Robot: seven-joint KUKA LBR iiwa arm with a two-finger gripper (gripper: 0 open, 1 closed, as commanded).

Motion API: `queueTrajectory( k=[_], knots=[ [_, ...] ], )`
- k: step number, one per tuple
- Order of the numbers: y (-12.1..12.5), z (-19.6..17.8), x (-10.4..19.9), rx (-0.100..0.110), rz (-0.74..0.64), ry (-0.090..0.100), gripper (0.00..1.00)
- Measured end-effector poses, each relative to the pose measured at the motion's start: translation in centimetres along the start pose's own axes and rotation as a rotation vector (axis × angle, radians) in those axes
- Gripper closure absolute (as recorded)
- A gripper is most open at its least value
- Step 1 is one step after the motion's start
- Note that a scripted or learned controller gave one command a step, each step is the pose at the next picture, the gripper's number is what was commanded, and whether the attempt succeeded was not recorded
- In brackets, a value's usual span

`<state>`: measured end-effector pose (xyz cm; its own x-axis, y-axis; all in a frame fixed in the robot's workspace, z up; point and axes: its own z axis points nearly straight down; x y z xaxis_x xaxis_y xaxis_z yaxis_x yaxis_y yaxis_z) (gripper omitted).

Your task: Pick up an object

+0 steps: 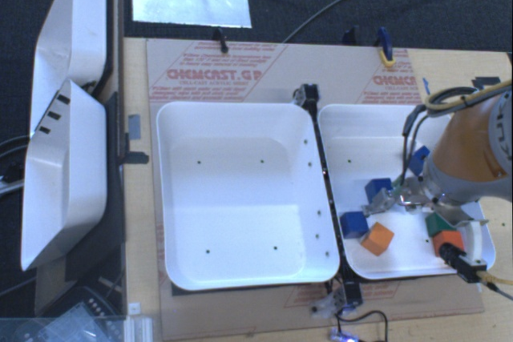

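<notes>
The right bin [353, 132] holds several small blocks. A blue block [377, 189] lies near its middle, a second blue block [353, 223] sits near the left wall, and an orange cube [377, 239] rests just in front of them. A green block [437, 224] and a red-orange block [447, 241] lie at the front right, partly under the arm. My gripper [391, 203] is low inside the right bin, right beside the first blue block and above the orange cube. The wrist hides what lies directly beneath it.
The left bin [184, 132] stands beside the right one, with a black divider [321, 164] between them. The arm's orange band [473, 152] and cables [449, 96] hang over the right bin's right side. Blue clamps [385, 44] sit at the bench's back edge.
</notes>
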<state>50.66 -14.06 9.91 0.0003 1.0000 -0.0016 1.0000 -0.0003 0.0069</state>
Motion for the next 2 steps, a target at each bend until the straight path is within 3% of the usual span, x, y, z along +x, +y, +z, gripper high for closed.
queueTrajectory(
  k=[1, 2],
  knots=[
    [4.8, 1.3, 1.7, 0.005, -0.003, 0.001, 0.0],
    [4.8, 0.2, 1.6, 0.005, -0.001, 0.001, 1.0]
  ],
)
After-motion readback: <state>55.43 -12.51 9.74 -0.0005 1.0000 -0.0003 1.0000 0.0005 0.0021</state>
